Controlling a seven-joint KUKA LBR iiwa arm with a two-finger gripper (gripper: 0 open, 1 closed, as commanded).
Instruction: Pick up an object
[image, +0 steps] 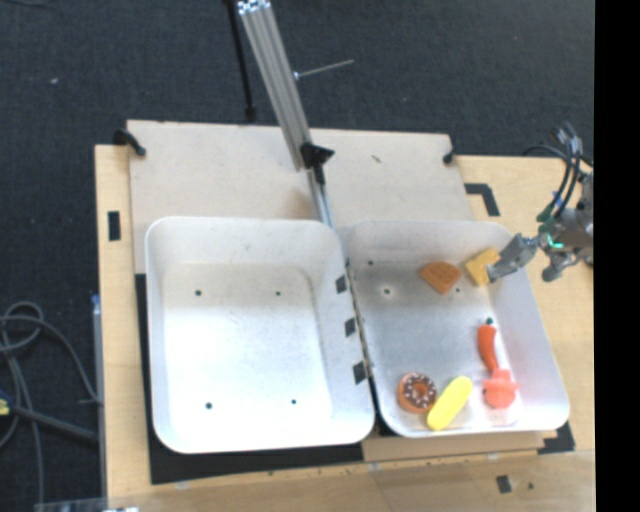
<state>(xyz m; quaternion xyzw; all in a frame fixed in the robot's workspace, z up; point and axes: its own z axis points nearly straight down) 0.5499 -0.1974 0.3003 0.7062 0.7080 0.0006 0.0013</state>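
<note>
The right bin (400, 250) holds several small objects. A brown biscuit-like piece (439, 276) and a yellow block (482, 266) lie near its far right corner. An orange-red utensil-shaped toy (491, 367) lies along the right wall. A chocolate donut (416, 392) and a yellow oblong piece (450, 402) sit at the near wall. My gripper (525, 268) hovers over the bin's far right rim, just right of the yellow block. Its two fingers are spread, open, with nothing between them.
The left bin (180, 250) stands beside the right one, with a divider of black clips (352, 325) between them. A slanted metal rail (285, 90) rises behind the bins. Cables (30, 340) lie on the dark floor at left.
</note>
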